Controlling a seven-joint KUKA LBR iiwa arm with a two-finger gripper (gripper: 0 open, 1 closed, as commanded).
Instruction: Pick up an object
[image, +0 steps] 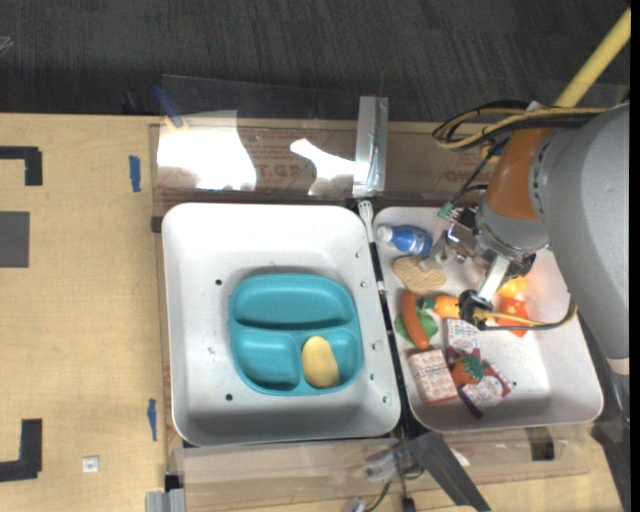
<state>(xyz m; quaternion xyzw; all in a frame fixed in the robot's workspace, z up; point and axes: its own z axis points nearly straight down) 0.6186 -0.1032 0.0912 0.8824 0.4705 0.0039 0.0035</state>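
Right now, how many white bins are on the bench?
2. The left bin holds a teal tray with a yellow piece; the right bin holds the small items.

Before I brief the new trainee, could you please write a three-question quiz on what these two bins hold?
1. True or false: the yellow object lies in a compartment of the teal tray.
2. Which bin is the gripper over? A) left bin B) right bin
3. Fill in: the blue object lies near the right bin's ____ left corner.

Key: 1 true; 2 B; 3 far (top in the view).
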